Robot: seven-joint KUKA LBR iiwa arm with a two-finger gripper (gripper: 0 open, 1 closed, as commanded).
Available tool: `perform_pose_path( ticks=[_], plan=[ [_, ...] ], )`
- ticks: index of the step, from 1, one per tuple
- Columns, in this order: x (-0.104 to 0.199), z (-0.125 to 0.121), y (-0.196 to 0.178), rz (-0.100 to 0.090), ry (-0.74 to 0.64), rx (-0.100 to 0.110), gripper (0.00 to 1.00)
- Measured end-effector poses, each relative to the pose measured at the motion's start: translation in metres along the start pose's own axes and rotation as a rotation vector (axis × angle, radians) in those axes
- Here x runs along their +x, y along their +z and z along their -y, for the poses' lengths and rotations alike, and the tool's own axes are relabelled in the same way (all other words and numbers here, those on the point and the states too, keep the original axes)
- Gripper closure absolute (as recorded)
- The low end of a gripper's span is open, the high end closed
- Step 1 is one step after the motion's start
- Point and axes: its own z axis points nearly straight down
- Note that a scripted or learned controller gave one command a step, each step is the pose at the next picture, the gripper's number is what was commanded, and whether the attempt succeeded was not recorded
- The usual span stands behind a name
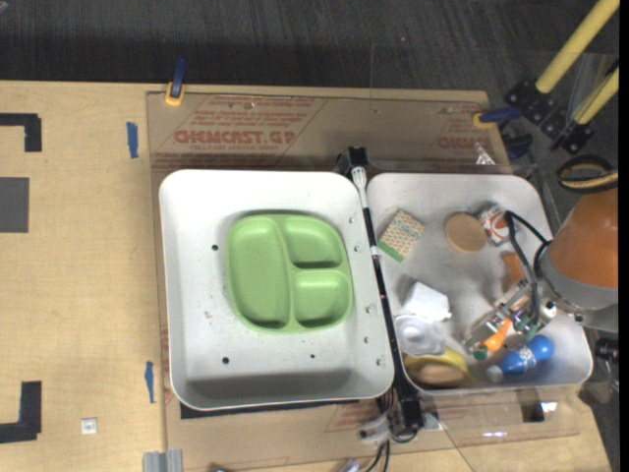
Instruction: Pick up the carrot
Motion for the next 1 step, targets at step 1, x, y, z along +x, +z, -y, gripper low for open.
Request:
perform_pose_path(
  ticks=[1],
  plan=[
    [-0.0054,-0.0016,-0.0125,0.020,0.004,-0.008,1.00]
  ],
)
